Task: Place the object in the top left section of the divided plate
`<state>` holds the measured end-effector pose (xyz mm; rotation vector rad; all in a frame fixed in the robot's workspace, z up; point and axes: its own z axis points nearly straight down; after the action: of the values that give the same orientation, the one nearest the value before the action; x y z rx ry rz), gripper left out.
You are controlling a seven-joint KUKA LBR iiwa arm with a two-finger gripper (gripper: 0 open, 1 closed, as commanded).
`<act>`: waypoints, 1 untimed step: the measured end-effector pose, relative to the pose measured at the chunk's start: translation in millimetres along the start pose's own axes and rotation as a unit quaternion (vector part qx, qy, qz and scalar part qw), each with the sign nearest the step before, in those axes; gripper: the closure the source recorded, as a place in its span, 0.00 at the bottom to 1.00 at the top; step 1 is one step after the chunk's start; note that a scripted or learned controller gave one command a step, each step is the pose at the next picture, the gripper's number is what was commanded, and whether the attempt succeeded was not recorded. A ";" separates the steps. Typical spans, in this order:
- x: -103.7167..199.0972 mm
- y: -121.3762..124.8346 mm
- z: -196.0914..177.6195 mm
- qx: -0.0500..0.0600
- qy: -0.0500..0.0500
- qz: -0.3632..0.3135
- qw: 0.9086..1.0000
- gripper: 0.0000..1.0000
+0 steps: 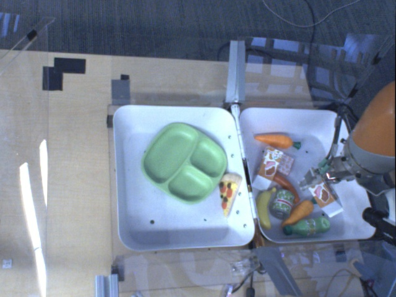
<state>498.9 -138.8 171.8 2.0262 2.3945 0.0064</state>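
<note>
A: Where does the divided plate [184, 161] sit?
B: In the left bin [130, 184], green, tilted on the diagonal, its three sections bare. A toy pizza slice [229, 192] lies just beside its lower right edge, against the bin wall.
A: And the gripper [322, 175]?
B: Over the right bin [322, 119], low among the toys. Whether it is wide or narrow I cannot tell.
A: What lies near it?
B: A small carton [276, 163] to its left, a carrot [274, 140] above that, a banana [265, 206], a can [283, 204], a second carrot [299, 212] and a green bottle [307, 227] below. Both bins rest on the wooden worktop [68, 184].
</note>
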 end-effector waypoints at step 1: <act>41.7 39.4 -6.8 0.000 0.000 -0.202 0.979 1.00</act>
<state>530.9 -91.2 178.8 1.4989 2.7535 0.0053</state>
